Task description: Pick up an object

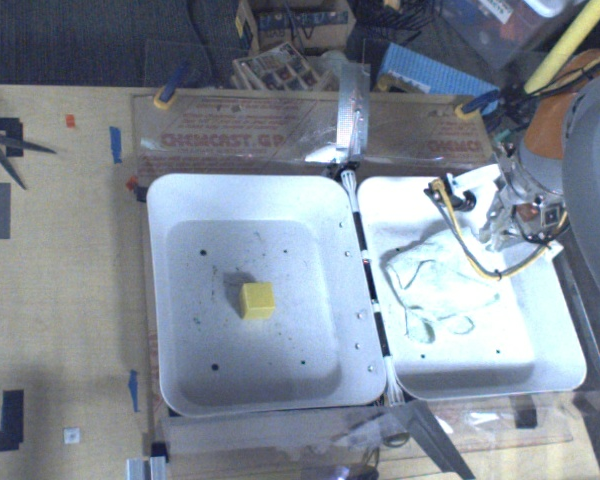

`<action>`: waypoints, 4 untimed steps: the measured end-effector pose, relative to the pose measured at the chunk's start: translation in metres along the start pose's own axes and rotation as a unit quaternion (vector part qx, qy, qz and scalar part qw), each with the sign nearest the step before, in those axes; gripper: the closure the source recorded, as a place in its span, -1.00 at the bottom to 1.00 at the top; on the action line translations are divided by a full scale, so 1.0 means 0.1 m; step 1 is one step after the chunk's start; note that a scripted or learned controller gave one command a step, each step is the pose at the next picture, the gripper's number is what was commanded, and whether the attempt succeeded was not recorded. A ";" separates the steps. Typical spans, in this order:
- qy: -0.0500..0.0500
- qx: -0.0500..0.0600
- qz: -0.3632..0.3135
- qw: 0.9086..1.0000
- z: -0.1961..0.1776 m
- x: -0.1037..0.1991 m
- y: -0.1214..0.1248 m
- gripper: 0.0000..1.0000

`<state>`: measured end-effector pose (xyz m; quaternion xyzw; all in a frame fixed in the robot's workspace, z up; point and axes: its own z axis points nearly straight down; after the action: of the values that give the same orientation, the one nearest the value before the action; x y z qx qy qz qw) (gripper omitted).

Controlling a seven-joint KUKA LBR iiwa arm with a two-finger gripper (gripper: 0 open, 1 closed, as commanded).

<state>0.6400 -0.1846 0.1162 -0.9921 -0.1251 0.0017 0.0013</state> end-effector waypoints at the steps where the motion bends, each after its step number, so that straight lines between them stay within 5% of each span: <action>1: 0.000 0.000 -0.001 1.000 -0.11 0.01 0.00 1.00; 4: 0.001 0.000 -0.003 1.000 -0.42 0.01 0.01 1.00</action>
<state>0.6417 -0.1851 0.1578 -0.9917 -0.1282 0.0005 0.0010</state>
